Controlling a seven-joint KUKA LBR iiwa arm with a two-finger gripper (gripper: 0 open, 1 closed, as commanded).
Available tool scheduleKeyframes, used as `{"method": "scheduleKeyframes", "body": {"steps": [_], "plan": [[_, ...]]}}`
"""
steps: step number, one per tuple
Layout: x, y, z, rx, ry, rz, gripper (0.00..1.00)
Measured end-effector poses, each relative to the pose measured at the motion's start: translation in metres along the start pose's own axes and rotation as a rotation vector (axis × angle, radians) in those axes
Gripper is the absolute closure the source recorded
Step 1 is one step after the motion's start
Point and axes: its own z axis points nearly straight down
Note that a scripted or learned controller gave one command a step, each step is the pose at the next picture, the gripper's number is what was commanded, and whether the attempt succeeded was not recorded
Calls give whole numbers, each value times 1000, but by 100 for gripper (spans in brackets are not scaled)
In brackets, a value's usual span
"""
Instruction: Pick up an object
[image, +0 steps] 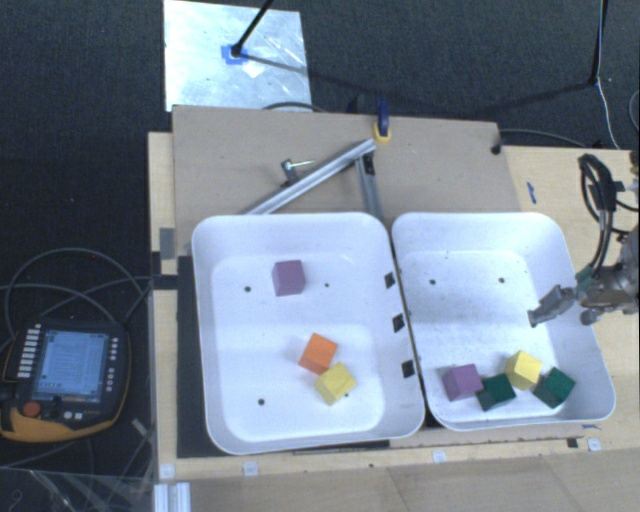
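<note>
The left bin (215, 300) holds a purple cube (288, 277), an orange cube (318, 352) and a yellow cube (335, 383) touching it. Along the front of the right bin (470, 240) lie a purple cube (462, 381), a dark green cube (495, 391), a yellow cube (523, 369) and a green cube (554, 385). My gripper (568, 310) hangs over the right bin's right side, above and behind the yellow and green cubes. It is open, with nothing between its fingers.
A teach pendant (65, 375) with its cable lies on the floor to the left. A metal bar (310, 175) rests on the cardboard behind the bins. Cables (597, 190) hang at the far right by the arm.
</note>
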Motion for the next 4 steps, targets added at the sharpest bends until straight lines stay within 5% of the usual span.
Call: {"method": "scheduleKeyframes", "body": {"steps": [1,4], "plan": [[0,0,0,-1,0,1,0],[8,2,147,4,1,2,0]]}}
